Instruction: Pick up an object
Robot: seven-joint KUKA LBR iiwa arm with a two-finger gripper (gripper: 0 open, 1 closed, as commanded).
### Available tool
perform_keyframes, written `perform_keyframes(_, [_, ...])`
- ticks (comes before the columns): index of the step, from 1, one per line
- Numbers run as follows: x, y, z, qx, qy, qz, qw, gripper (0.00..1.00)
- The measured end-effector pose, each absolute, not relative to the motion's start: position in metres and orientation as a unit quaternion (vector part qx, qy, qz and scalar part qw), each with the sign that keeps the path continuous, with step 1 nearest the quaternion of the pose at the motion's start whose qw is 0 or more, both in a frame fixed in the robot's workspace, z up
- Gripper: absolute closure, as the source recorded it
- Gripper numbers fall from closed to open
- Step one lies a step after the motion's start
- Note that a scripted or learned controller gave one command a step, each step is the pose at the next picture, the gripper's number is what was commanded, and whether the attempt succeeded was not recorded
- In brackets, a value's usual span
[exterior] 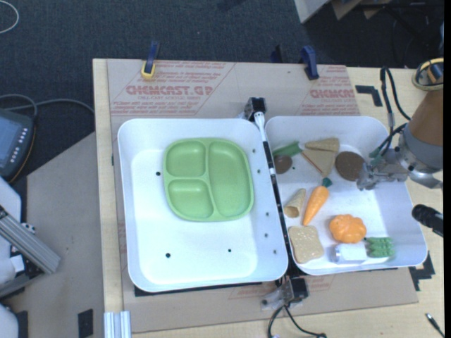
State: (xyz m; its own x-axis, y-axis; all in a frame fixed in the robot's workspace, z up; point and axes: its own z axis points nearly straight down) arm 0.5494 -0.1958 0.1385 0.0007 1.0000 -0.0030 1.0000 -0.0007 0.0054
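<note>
The claw hangs low in the right bin; its grip I cannot tell; a brown round toy, likely light, rigid, slippery plastic, sits just to its left; best pinched across its width.

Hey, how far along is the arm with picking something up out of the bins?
Done: the claw is down in the right white bin, beside the round brown toy. In hand: nothing visibly between its fingers; I can't tell whether they are open. Left: grasping and lifting something. The orange toy carrot, orange pumpkin-shaped toy and tan sandwich wedge all lie in that bin.
</note>
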Motion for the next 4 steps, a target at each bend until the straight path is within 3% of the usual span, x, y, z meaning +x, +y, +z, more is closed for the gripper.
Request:
perform_keyframes(2, [0.552, -0.199, 0.228, 0.707, 0.708, 0.0014, 0.004, 1.0])
perform_keyframes(4, [0.55, -0.088, 0.21, 0.705, 0.709, -0.0001, -0.003, 1.0])
